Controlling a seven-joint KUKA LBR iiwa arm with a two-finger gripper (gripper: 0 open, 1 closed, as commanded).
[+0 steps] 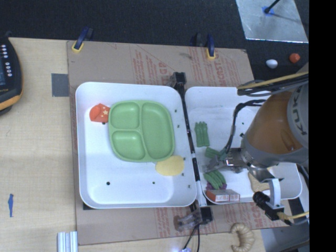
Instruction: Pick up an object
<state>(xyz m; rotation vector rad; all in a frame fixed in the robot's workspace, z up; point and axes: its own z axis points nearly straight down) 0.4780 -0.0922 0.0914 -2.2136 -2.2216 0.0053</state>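
My gripper (214, 165) is low in the right bin (220, 96), at its left side, with the grey and orange arm (273, 127) reaching in from the right. It sits among several small items. A green ridged piece (201, 134) lies just beyond it, and a small green piece (212, 153) touches its upper side. A green and purple item (216, 179) lies right below it. Near the bin's front edge there is a red and white box (222, 196). I see nothing clearly held.
The left bin (94, 188) holds a green divided plate (142, 130), a red object (98, 113) at its left and a yellow object (170, 166) at its lower right. A black divider (187, 130) runs between the bins. A tan item (257, 181) lies under the wrist.
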